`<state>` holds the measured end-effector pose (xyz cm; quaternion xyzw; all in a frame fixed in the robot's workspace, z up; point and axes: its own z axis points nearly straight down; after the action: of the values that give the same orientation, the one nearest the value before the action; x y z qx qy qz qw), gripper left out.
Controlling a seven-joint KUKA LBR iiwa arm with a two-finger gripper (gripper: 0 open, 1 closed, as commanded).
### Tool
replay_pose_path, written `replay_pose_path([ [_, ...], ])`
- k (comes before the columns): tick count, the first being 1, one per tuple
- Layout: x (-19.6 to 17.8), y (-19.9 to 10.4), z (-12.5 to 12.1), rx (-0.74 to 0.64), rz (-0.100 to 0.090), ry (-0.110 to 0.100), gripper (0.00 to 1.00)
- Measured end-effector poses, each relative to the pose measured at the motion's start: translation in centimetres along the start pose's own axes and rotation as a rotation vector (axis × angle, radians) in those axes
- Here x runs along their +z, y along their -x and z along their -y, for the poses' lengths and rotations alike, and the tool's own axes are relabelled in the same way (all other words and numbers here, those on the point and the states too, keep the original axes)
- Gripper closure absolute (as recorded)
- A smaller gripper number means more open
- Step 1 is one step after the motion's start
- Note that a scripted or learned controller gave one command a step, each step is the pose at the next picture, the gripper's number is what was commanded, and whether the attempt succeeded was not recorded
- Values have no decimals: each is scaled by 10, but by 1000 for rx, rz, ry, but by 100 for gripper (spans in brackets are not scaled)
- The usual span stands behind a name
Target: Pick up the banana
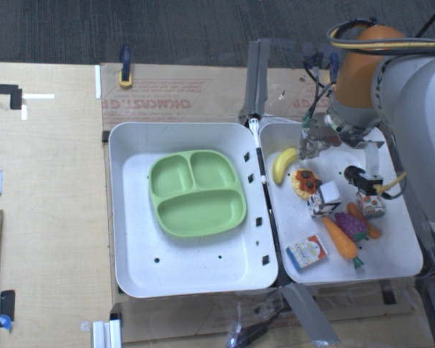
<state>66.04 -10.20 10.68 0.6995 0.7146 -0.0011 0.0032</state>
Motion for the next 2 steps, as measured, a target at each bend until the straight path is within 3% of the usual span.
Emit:
replay_pose_path([
  [1, -16, 53, 9, -54, -4, -1, 100],
  [2, -54, 54, 30, 75, -4, -3, 100],
])
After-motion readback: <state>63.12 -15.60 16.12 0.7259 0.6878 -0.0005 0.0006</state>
